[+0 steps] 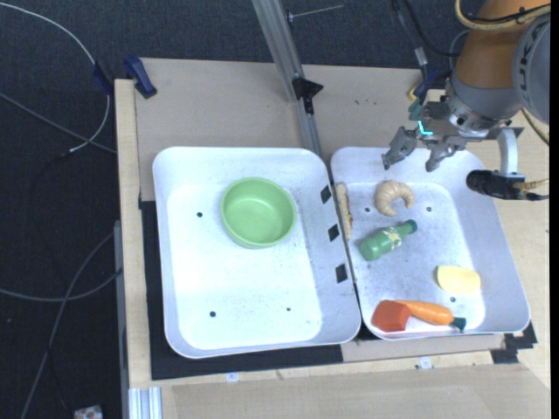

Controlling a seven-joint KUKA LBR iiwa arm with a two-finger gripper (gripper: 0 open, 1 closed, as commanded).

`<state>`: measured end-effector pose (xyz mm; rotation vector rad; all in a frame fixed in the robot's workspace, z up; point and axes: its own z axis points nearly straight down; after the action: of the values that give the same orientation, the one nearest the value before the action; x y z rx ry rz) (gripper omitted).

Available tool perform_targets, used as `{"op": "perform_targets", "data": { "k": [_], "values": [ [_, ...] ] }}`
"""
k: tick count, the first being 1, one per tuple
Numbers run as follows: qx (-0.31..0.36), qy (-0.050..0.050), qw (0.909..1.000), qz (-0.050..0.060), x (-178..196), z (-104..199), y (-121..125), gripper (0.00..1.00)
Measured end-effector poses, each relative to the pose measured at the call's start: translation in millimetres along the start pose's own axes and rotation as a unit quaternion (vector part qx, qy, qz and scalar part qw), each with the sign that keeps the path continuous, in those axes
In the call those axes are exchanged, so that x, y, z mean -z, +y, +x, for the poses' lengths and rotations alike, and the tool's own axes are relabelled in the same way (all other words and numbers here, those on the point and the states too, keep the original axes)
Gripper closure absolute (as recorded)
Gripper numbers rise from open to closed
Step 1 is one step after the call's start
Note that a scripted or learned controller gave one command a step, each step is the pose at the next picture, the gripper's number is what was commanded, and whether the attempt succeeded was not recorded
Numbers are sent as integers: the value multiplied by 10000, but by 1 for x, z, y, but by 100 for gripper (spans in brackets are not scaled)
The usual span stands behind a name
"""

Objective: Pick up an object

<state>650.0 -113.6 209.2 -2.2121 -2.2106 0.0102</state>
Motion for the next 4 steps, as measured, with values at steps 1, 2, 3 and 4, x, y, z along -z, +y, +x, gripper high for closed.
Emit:
{"op": "perform_targets", "data": {
  "k": [1,2,3,4],
  "values": [
    [2,-3,10000,-32,4,0,1,0],
    [-7,-8,10000,6,-54,-9,1,0],
    [-3,-4,10000,6,-109,-9,0,0],
    [-4,-2,10000,-46,-90,-8,3,100]
  ]
}}
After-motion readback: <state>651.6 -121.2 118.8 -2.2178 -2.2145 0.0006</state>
